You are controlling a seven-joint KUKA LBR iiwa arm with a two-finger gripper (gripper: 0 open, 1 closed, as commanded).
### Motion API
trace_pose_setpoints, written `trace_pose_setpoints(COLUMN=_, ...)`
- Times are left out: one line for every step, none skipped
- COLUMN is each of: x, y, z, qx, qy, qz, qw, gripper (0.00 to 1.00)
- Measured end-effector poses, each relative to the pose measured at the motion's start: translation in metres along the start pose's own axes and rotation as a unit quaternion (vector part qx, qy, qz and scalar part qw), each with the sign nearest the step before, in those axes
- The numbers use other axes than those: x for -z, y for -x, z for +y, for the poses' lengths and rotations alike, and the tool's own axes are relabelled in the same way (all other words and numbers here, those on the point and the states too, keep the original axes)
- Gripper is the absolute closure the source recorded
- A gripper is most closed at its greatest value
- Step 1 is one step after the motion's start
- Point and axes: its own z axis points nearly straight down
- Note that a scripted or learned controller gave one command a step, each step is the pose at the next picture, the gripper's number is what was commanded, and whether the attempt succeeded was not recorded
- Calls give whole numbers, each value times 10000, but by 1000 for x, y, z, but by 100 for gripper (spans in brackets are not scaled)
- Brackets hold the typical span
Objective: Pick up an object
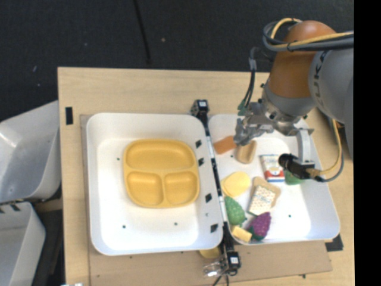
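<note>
Under the pincer (245, 137) sits a tan, rounded bread roll (245, 152).

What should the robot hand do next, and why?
Probably go straight down a little. The gripper hangs right over the tan bread-like piece in the right bin, with an orange piece close beside it, so a small drop should reach the tan one.

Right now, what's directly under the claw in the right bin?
Under the claw: a tan rounded block, with an orange wedge-shaped piece just left of it on the shallow white right bin. The arm's wrist covers the bin's back part.
</note>
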Motion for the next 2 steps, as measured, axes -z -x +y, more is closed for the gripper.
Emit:
trace_pose_setpoints(x=7, y=-2, z=-17, qx=21, qy=1, qz=-4, qw=10000, gripper=100)
trace_pose_setpoints(x=37, y=-108, z=-48, qx=32, qy=-4, qz=14, qw=10000, gripper=100)
